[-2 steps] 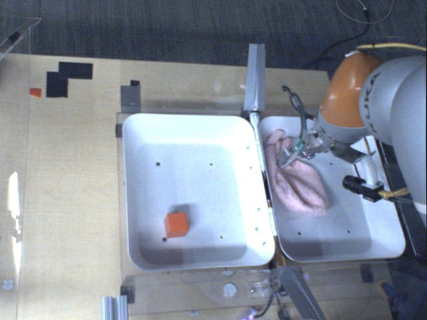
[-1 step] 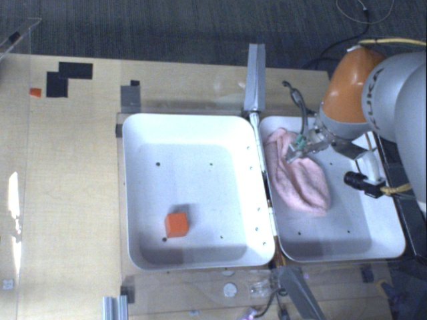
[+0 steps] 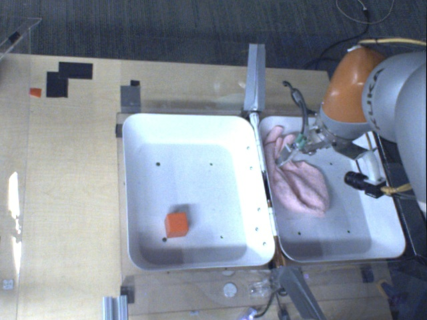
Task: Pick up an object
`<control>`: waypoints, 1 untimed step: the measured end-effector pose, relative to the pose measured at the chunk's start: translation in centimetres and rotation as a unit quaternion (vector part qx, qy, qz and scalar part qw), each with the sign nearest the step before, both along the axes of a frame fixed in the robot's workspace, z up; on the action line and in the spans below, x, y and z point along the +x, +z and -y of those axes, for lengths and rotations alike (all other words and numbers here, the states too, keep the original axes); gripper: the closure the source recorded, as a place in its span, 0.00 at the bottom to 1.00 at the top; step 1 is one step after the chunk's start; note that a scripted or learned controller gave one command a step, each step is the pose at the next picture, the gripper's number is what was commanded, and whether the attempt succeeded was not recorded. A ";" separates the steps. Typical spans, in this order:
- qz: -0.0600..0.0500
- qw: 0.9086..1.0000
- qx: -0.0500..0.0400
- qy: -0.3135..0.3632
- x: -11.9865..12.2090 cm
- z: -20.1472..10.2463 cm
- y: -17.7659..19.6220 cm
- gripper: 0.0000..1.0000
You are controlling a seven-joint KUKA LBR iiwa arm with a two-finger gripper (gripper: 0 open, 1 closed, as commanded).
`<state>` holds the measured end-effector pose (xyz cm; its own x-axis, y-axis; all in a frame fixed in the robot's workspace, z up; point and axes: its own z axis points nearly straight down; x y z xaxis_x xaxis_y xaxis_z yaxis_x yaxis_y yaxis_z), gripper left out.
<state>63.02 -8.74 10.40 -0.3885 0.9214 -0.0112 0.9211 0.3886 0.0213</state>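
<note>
A pink cloth (image 3: 303, 182) lies crumpled in the right bin (image 3: 373, 235), against its left wall. My gripper (image 3: 294, 150) is low over the cloth's upper part, touching or nearly touching the fabric. The grey arm with its orange band (image 3: 350, 89) reaches in from the upper right. A small orange block (image 3: 177, 225) rests in the left bin (image 3: 193, 145), near its front left corner, far from the gripper.
A metal divider post (image 3: 254, 79) stands at the back between the two bins. A black cable and connector (image 3: 363, 182) hang from the wrist over the right bin. Black and orange markers (image 3: 63, 79) lie on the bench at far left.
</note>
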 end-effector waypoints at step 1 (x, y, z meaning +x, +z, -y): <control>-0.005 0.999 -0.001 0.034 -4.5 1.3 -1.4 0.00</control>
